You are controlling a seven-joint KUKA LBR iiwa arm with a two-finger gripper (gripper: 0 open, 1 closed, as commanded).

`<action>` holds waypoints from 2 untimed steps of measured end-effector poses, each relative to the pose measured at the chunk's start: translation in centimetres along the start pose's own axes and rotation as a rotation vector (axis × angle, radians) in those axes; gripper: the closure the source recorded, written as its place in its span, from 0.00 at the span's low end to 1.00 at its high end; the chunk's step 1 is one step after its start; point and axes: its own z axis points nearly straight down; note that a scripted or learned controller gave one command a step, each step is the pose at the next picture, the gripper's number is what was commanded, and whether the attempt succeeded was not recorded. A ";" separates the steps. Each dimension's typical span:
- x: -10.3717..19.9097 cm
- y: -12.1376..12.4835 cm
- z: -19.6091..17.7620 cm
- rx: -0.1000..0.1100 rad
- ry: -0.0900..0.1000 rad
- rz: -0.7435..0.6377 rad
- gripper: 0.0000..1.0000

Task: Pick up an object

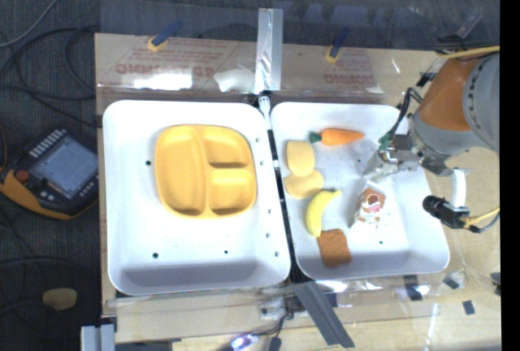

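The right bin (406,252) holds an orange carrot (339,136), two pale yellow pieces (301,168), a yellow banana (319,210), a brown block (333,246) and a small white and red object (370,207). My gripper (388,160) hangs over the right side of this bin, just above and right of the white and red object and below right of the carrot. The grey arm with its orange band (448,104) comes in from the right.
The left bin (130,252) holds a yellow divided tray (205,169). A metal divider post (268,49) stands behind the seam between the bins. A handheld pendant (50,172) and cables lie on the floor at left.
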 end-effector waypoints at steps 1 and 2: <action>0.2 0.0 0.0 0.002 0.004 -0.002 0.00; 3.5 -4.9 0.7 -0.014 -0.005 0.080 0.00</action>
